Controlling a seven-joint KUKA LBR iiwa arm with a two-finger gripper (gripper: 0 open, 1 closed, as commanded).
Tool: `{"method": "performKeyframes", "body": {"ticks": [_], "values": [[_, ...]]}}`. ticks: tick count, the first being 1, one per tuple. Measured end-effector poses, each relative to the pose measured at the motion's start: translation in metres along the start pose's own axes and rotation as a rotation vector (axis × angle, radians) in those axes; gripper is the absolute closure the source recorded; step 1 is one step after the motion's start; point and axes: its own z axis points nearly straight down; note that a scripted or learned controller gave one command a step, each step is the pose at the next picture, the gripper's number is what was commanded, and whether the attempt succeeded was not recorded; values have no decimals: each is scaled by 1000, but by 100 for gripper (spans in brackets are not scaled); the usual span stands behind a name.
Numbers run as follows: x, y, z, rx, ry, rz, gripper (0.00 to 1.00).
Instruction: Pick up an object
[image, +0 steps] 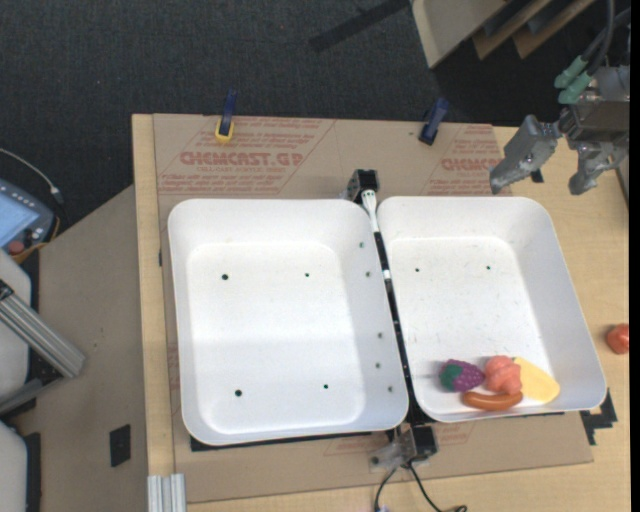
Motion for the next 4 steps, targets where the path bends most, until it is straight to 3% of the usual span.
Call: {"method": "performKeyframes", "body": {"ticks": [1, 2, 3, 4], "values": [[-3, 0, -2, 13, -2, 6, 100], [-19, 9, 73, 26, -2, 10, 100], [28, -6, 215, 34, -1, 4, 100], [25, -4, 208, 18, -1, 8, 0]]}}
